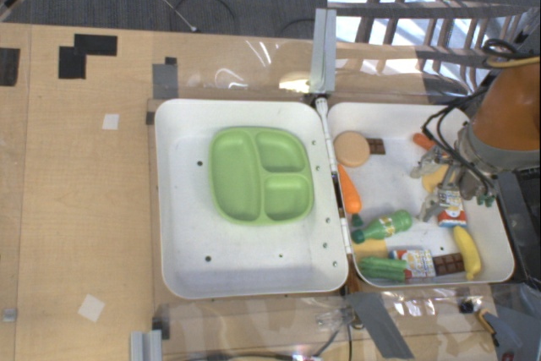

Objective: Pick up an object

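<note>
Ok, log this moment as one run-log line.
arm: over right bin | claw: low, among the small items, beside banana | grasp: unconfirmed | left bin: green divided plate

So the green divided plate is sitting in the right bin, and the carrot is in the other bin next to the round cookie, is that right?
Not quite. The camera view shows the green divided plate in the left bin. The carrot and round cookie lie in the other, right bin.
</note>
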